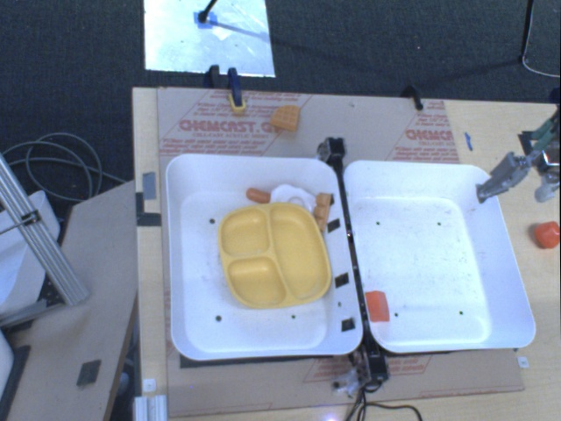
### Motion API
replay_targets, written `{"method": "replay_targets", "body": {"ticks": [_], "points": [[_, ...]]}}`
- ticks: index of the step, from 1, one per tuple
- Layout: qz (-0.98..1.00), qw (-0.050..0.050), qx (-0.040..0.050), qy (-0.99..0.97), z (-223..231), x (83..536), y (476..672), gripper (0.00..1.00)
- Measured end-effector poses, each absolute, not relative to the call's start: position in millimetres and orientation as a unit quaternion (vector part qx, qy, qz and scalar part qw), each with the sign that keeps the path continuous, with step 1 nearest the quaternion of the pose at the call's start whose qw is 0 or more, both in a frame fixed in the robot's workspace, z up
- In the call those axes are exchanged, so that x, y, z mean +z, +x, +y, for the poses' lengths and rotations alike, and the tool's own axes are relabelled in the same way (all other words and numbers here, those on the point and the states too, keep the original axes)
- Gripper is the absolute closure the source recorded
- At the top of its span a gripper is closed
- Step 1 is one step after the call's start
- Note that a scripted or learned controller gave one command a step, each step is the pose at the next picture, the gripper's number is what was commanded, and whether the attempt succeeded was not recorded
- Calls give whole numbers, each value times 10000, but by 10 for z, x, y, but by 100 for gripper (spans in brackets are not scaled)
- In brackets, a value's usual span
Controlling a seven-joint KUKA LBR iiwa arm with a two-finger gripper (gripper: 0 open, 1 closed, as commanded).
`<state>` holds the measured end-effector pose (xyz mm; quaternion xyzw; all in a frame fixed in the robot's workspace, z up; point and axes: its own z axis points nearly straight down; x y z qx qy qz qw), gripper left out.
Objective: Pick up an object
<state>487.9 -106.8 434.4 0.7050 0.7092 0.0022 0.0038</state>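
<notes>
The end effector (496,182) sits over the right bin's (504,261) far right rim — whether it is open, I cannot tell. A yellow tray (273,254) lies in the left bin (188,261); an orange block (377,305) sits in the right bin's near-left corner.

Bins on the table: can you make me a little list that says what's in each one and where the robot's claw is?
left bin: yellow divided plate, a small orange sausage-shaped piece, a white object behind the plate, a tan block
right bin: one orange-red block near its left wall
outside the bins: waffle-like tan piece on the board behind, orange-red object at the far right
gripper: above the right bin's far right corner, holding nothing visible
</notes>
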Motion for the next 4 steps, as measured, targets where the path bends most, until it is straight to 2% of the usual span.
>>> {"method": "replay_targets", "body": {"ticks": [1,2,3,4], "points": [[7145,13,46,6996,744,4920,4865,0],[7094,18,28,7048,649,5010,4872,100],[7094,16,26,7048,649,5006,4872,0],[7110,27,39,7032,649,5121,4877,100]]}}
